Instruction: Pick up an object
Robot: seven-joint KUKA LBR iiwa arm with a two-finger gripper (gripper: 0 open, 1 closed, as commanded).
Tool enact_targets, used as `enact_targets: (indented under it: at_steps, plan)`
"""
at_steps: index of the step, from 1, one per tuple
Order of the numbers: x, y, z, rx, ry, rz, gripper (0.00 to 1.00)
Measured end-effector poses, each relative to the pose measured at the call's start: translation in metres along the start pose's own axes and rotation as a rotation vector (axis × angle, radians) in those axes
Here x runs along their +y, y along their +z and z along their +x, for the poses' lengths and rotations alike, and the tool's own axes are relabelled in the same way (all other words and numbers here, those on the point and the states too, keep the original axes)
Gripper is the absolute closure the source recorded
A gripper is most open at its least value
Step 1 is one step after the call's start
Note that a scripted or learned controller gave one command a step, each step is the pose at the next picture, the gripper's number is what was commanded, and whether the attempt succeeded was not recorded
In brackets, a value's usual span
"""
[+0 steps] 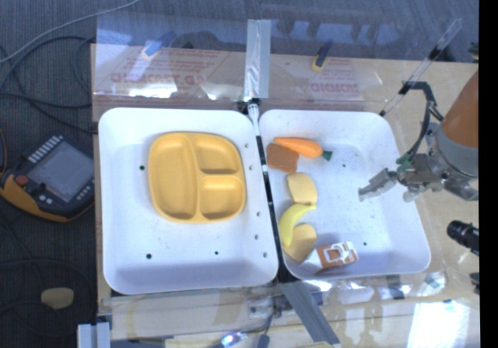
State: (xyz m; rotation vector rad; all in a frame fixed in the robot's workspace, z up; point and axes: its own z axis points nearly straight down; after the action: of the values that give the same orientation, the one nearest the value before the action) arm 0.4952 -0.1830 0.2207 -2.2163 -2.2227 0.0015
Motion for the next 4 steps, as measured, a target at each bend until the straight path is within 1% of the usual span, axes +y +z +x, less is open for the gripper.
enact_targets:
  at_steps: [1,2,3,4]
  plan:
    - [0.071,0.106,0.060,-0.001,0.013,0.001,0.00]
    - [0.111,0.131,0.085,-0.008,-0.142,-0.010,0.00]
    - [0.112,0.120,0.086,-0.006,-0.141,-0.014,1.00]
    - [0.112,0.120,0.086,-0.006,-0.142,-0.013,0.00]
